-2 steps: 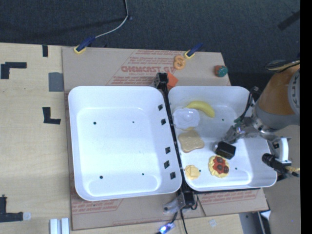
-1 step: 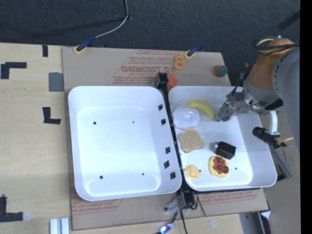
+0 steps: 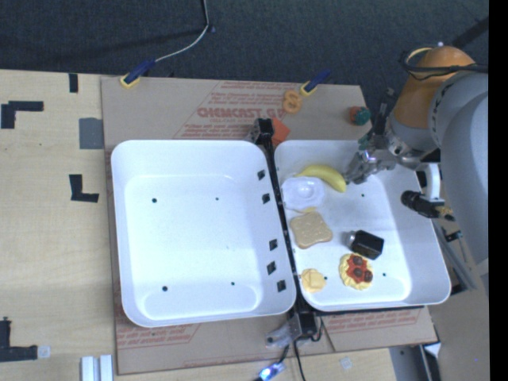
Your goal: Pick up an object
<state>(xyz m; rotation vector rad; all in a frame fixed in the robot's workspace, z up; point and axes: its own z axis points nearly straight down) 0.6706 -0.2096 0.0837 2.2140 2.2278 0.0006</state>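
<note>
My gripper hangs over the back of the right bin, just right of a yellow banana. Nothing shows between its fingers. In front of the banana lies a clear plastic cup or lid, then a slice of toast. A black block sits further right. Near the bin's front are a small pizza-like piece with red dots and a small yellow lump.
The left bin stands beside the right one, a black divider with clips between them. Behind the bins, on the cardboard, lie a small orange piece and a teal-orange piece. The arm fills the right side.
</note>
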